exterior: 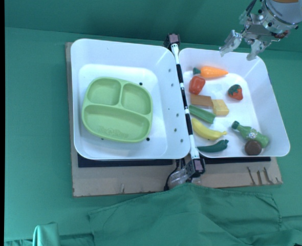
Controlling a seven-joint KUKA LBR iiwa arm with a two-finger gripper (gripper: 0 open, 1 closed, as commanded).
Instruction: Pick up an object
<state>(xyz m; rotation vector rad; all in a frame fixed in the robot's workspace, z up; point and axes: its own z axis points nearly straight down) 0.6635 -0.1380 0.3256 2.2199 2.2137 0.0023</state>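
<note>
Hand [241, 44] open above right bin [274, 106]; carrot [213, 72] lies crosswise, tip right.

A green divided plate [117, 109] lies in the left bin [161, 60] — well apart from the gripper [241, 44]. Green cloth [192, 217] is bunched below.

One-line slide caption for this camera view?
Open gripper hovers above the right bin's far rim; toy foods lie inside, green divided plate in left bin.

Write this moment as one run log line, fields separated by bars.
gripper: open, holding nothing | position: above right bin far edge | carrot: in bin | pick: not yet done
</note>
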